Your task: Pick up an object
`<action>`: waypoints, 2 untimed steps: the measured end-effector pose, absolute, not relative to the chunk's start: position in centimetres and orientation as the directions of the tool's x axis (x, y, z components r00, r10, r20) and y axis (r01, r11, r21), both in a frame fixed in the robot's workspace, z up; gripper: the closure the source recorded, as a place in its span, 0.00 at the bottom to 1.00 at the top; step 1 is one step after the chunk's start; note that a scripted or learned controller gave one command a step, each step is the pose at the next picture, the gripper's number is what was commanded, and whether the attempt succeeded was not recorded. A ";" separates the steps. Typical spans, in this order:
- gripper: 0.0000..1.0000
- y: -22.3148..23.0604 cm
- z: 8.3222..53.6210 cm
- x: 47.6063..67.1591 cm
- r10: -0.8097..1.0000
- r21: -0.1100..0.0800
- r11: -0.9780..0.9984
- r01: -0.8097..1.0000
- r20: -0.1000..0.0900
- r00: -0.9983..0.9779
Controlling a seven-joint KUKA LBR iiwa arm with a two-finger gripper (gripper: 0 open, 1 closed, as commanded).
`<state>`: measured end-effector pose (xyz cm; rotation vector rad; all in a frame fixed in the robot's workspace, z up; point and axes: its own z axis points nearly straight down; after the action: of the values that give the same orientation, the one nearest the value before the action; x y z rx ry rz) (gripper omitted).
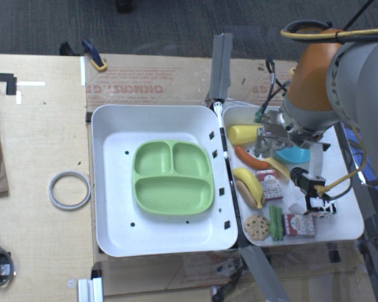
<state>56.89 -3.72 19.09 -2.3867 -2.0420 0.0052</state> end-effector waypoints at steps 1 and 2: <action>1.00 -10.3 15.4 52.9 0.992 -0.004 -0.128 0.992 -0.002 0.128; 0.00 -10.3 15.5 52.9 0.992 -0.004 -0.128 0.992 -0.001 0.128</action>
<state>52.92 -10.27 15.45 -2.3586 -2.0727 0.0054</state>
